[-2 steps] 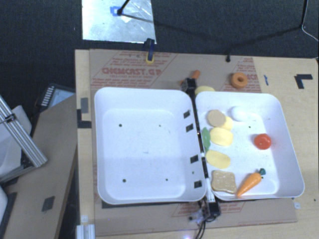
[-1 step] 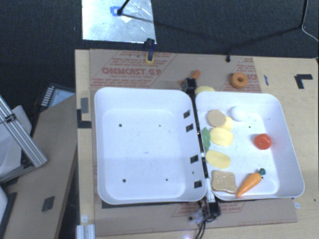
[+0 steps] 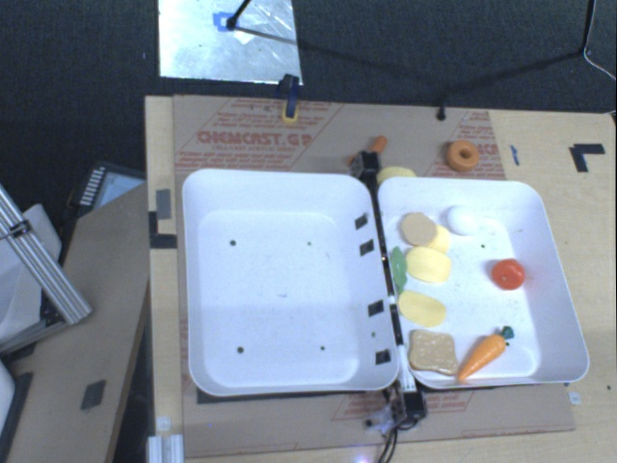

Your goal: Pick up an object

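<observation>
The right bin [image 3: 551,258] holds several toy foods. A red tomato [image 3: 508,274] lies toward its right side. An orange carrot [image 3: 483,353] rests near the front edge, beside a slice of toast [image 3: 432,351]. Two yellow pieces [image 3: 429,264] [image 3: 422,308] lie along the left wall, with a tan round cookie [image 3: 418,228] and a white egg [image 3: 463,220] farther back.
The left bin [image 3: 280,278] sits beside the right one. Behind the bins on the cardboard lie a brown donut [image 3: 463,155], a yellow piece [image 3: 395,174] and a small orange item [image 3: 379,145]. A shiny metal sheet [image 3: 229,27] lies at the back left.
</observation>
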Motion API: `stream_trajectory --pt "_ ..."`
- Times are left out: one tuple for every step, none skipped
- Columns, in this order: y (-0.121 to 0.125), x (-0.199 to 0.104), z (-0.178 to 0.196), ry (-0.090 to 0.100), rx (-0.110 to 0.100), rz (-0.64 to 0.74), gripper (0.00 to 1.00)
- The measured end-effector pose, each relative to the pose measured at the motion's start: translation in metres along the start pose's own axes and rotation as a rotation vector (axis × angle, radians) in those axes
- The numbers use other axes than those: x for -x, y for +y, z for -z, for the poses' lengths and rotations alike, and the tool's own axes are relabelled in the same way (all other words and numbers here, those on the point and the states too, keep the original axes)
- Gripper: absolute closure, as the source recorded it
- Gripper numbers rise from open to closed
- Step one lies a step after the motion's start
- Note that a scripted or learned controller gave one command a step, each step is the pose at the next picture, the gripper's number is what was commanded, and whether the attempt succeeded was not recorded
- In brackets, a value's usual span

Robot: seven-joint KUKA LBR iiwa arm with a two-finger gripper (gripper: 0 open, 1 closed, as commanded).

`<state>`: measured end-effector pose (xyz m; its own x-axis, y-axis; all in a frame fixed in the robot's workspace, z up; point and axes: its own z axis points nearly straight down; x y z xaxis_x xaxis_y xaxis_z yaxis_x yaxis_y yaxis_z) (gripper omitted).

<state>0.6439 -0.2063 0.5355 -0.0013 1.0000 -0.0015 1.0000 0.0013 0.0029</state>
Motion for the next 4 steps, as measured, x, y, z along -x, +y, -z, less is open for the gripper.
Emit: stream_trajectory --pt "0.009 -0.001 0.0 -0.001 0.001 0.004 1.0" --pt "0.015 -0.001 0.0 -0.002 0.001 0.004 1.0" --pt "0.024 -0.044 -0.133 0.005 -0.013 0.006 1.0" --pt "0.025 -0.082 0.003 -0.001 0.015 0.008 1.0"
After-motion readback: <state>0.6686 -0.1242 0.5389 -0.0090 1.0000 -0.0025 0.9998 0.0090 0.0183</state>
